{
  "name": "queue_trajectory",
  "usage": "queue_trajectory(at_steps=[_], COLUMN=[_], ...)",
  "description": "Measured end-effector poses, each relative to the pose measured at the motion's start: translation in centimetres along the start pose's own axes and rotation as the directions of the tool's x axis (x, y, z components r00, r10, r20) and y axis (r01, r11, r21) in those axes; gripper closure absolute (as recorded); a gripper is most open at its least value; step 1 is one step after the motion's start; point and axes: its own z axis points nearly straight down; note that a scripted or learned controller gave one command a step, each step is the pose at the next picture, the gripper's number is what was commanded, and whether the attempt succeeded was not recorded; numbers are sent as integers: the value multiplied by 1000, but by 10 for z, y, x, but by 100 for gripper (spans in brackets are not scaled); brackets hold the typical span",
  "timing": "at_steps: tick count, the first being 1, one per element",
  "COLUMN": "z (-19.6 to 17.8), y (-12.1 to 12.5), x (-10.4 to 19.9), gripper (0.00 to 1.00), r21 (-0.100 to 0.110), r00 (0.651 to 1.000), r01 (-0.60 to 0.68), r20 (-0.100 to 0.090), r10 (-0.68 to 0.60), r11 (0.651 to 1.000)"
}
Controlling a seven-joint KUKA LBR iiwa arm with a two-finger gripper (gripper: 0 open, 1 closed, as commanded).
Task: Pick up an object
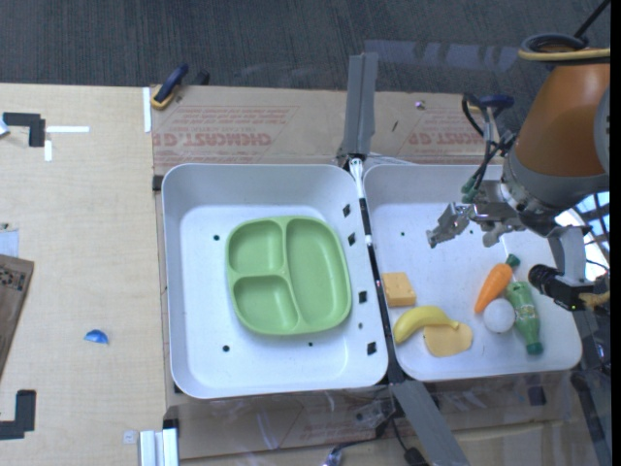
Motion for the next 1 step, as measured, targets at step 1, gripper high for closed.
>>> queue_trajectory(at_steps=[1], z=[103], y=[-44], x=[-84], gripper=[0], r21=[1], r00=[978], r01=[-207], r20=[-11], r10=[207], r11=[978])
